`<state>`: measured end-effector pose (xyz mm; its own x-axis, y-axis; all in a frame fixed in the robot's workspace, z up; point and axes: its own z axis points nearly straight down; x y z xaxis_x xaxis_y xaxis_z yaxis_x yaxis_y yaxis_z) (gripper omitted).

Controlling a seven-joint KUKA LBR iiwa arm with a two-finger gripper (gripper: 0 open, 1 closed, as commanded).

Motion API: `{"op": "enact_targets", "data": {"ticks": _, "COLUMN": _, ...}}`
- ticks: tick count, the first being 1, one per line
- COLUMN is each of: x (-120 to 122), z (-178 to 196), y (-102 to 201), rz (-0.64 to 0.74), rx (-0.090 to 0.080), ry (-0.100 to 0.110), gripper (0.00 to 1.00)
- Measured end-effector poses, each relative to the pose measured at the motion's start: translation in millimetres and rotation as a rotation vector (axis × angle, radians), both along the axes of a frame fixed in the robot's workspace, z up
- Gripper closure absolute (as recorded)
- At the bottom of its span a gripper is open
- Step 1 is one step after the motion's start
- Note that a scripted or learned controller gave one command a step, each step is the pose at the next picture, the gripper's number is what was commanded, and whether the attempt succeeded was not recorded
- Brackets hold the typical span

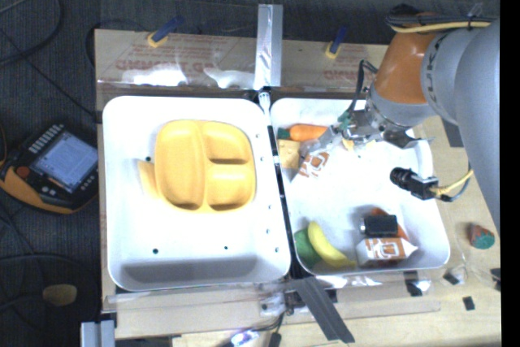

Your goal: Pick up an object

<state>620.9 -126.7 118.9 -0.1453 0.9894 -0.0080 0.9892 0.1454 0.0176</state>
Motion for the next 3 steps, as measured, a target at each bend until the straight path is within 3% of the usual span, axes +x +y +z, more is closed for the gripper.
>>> {"op": "enact_targets", "data": {"ticks": 1, "x": 35.9, "z": -30.3, "y": 23.9, "rz": 0.093, "rx": 0.000, "ry": 0.010, "gripper": 0.00}}
{"op": "enact_targets", "data": {"ticks": 2, "x": 35.8, "z": -30.3, "y": 23.8, "rz": 0.093, "rx": 0.000, "ry": 0.010, "gripper": 0.00}}
{"op": "enact_targets", "data": {"ticks": 3, "x": 35.2, "z": -20.1, "y": 23.6, "rz": 0.094, "rx": 0.000, "ry": 0.015, "gripper": 1.00}}
